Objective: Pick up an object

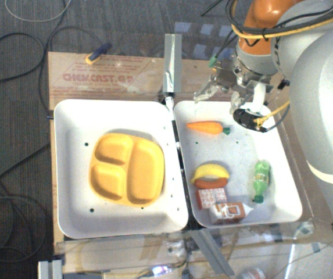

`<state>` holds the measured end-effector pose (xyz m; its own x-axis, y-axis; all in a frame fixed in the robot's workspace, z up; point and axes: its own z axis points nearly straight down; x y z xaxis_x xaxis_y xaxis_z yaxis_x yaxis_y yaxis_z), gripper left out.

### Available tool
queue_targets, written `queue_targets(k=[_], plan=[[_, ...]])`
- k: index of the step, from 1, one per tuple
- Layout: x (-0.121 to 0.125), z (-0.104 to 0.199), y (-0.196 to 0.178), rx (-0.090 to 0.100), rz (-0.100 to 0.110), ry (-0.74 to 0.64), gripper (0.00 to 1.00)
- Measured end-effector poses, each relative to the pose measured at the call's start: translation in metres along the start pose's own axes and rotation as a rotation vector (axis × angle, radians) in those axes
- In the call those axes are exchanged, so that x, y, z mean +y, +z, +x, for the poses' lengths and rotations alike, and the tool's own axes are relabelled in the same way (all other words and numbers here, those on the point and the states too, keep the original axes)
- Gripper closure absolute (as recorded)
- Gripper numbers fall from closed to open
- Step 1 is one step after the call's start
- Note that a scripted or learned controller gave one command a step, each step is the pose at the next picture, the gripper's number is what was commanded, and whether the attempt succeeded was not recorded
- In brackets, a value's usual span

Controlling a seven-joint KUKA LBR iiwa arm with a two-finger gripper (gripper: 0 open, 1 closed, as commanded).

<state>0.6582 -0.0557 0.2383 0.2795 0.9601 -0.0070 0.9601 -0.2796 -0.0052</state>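
My gripper (221,99) hangs over the back edge of the right bin (288,208), its fingers spread apart with nothing between them. Just below and in front of it an orange carrot (204,128) lies across the bin floor. A yellow lemon (210,171) sits mid-bin on top of a red box (211,197). A small red-and-white carton (229,212) lies at the front. A green bottle (261,179) lies along the right side.
The left bin (67,214) holds a yellow divided tray (128,168). A metal divider post (169,63) stands behind the gap between the bins. The grey arm (317,97) overhangs the right bin's right side. Cables trail on the floor at the left.
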Motion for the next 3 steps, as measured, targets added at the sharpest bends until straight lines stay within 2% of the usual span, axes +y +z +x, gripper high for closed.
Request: queue_targets(k=[1, 2, 3], plan=[[-0.027, 0.051, 0.059, 0.002, 0.002, -0.064, 0.0], [-0.015, 0.001, 0.055, 0.002, -0.001, -0.399, 0.0], [-0.011, -0.042, 0.148, 0.007, -0.006, -0.537, 0.0]])
